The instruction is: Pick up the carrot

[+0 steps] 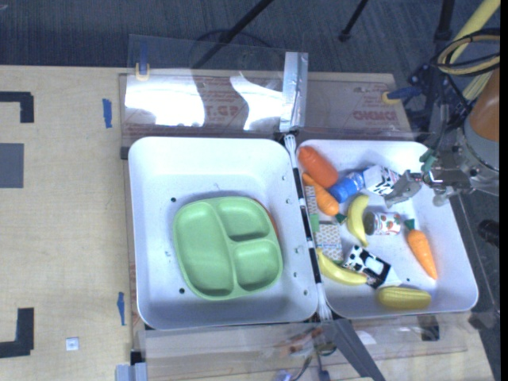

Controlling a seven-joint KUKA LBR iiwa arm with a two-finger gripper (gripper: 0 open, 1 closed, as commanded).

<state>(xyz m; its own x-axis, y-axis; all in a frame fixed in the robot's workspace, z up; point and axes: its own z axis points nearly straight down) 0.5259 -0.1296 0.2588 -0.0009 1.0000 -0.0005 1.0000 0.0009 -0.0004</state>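
reaching in from the right, gripper (422, 187) open-fingered above the right bin (460, 280), near the carrot (421, 252)

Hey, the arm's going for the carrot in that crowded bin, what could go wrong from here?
1. The carrot lies close to a small can and a banana, so the end effector may catch one of those instead.
2. The carrot sits near the right bin's wall, which leaves little room on that side.
3. A larger orange vegetable at the bin's far left could be mistaken for the target.
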